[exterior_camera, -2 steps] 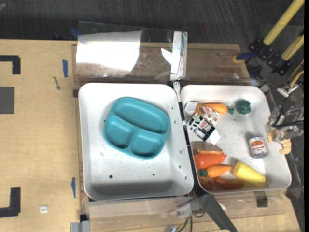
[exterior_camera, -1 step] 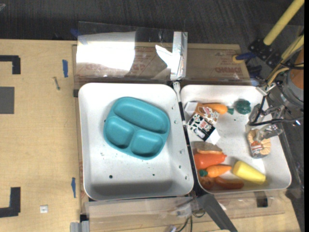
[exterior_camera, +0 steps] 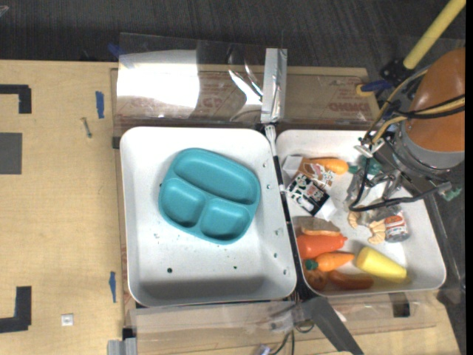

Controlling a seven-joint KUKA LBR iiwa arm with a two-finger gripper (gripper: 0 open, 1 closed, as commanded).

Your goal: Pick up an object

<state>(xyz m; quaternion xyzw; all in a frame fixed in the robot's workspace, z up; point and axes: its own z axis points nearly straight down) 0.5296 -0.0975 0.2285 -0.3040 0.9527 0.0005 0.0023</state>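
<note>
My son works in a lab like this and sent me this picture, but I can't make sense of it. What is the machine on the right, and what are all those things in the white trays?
The picture comes from one camera fixed above a workbench, looking down at a slant. The grey and orange shape on the right is a robot arm reaching in. At its end is a gripper, a two-fingered claw for picking things up; cables crowd it, so I cannot tell whether it is open or holding anything.

Two shallow white bins sit side by side. The left bin holds a teal divided plate. The right bin holds small toys: a yellow piece, an orange carrot, a black-and-white patterned packet, and others. The gripper hangs over this right bin.
</note>
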